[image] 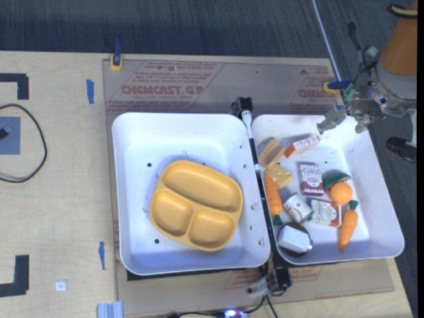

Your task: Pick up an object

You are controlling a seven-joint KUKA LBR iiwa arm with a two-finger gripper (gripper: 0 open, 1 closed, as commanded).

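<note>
Even bright overhead light, soft shadows, mild glare on white bins (129,134), slightly soft focus

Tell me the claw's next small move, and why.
Probably lower the claw toward the orange and white packet just below it. The claw hangs over the right bin's top edge with nothing between its fingers, and that packet looks nearest and uncrowded.

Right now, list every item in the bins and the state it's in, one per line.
gripper: above the right bin's far edge, nothing seen between its fingers
yellow divided tray: flat in the left bin, right side up
red carton: lying flat
orange ball: resting among the toys
carrot: lying flat by the near right wall
white cup: tipped on its side
right bin: holding the toy food
</note>
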